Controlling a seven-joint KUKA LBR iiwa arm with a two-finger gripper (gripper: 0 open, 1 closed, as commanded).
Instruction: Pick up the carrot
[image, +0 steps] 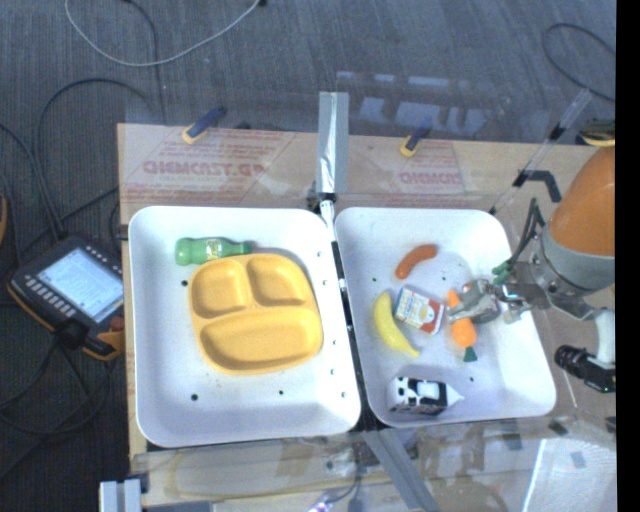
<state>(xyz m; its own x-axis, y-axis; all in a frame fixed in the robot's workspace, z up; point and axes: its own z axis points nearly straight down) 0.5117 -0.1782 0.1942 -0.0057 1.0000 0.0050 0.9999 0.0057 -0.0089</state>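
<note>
The carrot (464, 333) lies in the right bin (520, 395), right of centre, orange with a small green top pointing to the front edge. My gripper (473, 303) reaches in from the right and sits low over the carrot's far end, covering part of it. A bit of orange (453, 297) shows just left of the gripper's metal tip; whether it belongs to the carrot is unclear. The carrot rests on the bin floor.
Close to the carrot's left are a small juice carton (420, 310) and a banana (393, 324). An orange sausage-shaped item (415, 260) lies further back, and a black-and-white carton (420, 395) near the front. The left bin (160, 400) holds a yellow divided tray (258, 310) and a green bottle (210, 249).
</note>
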